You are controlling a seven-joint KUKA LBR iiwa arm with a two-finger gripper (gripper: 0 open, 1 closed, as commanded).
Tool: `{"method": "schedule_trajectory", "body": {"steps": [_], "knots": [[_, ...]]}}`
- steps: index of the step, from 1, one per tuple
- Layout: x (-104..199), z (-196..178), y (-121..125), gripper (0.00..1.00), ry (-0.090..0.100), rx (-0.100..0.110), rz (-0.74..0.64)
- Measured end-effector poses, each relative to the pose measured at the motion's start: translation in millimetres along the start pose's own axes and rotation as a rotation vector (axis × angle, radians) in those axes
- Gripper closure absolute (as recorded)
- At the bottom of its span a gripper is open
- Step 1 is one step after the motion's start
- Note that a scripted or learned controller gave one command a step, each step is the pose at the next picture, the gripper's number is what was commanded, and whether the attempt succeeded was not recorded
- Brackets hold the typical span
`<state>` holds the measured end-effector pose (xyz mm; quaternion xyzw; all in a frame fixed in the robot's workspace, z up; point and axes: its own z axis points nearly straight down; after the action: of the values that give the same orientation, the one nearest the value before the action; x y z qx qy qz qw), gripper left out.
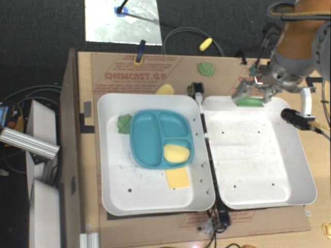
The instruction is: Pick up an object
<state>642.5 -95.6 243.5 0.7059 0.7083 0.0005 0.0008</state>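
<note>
Pincer poised over a green object at the far rim of the right bin

In the left bin sits a teal divided plate with a yellow lump in its near-right compartment, a green leafy piece touching its left edge and a flat yellow square just near of it. On the far side, the cardboard on the tabletop bears red print reading roughly "CHEMCAST", partly illegible. The right bin has a flat green object at its far rim, directly under the pincer; the fingers seem to straddle it, but whether they are clenched cannot be told
</note>
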Motion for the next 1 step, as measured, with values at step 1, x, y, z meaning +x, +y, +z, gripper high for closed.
{"method": "schedule_trajectory", "body": {"steps": [1], "knots": [[3.5,107.8,-27.1,0.0,0.002,0.01,0.002]]}}
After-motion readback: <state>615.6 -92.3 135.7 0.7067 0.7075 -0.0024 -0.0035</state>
